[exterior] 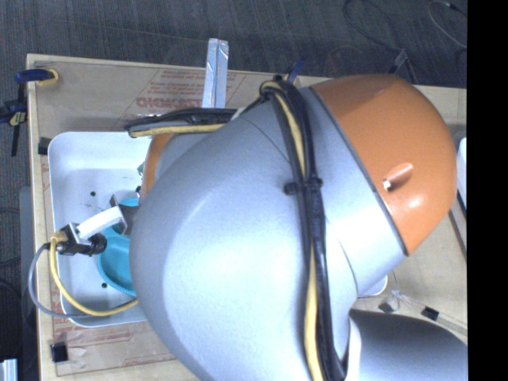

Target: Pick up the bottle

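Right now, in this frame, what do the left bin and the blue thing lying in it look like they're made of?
The left bin looks like moulded plastic: white, smooth, with rounded corners and a soft sheen. The blue thing also seems plastic, a glossy uniform turquoise with a curved edge; the arm covers most of it, so whether it is the bottle can't be told.

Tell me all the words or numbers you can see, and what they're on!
Red print on the brown board behind the left white bin: it looks upside down and is too blurred to read.
More red print on the board's front edge, below the bin: also too blurred to read.
The grey and orange arm: I can make out no words or numbers on it.
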Available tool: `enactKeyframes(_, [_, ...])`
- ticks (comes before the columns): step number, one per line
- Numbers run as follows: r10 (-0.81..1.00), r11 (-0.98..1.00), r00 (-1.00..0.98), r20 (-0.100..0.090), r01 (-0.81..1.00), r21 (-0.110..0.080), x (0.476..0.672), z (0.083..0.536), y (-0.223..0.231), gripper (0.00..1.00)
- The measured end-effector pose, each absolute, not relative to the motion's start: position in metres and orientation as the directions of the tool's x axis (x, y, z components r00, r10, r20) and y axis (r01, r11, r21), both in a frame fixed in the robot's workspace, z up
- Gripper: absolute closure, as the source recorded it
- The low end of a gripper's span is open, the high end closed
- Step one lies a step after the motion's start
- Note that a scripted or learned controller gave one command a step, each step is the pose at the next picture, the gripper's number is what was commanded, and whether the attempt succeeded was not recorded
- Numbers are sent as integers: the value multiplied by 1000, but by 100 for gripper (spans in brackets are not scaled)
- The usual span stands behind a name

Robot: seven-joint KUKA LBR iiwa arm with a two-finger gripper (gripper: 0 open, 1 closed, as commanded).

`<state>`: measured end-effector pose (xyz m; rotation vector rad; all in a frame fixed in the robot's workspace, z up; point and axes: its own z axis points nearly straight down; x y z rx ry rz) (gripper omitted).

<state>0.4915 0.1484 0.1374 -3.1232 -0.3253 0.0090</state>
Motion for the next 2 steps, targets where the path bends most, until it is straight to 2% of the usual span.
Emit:
enactKeyframes(1, [214,-977,977,-8,214,-2,491,147,150,100])
enactKeyframes(2, [205,-979,979,-4,205,-1,512,188,159,100])
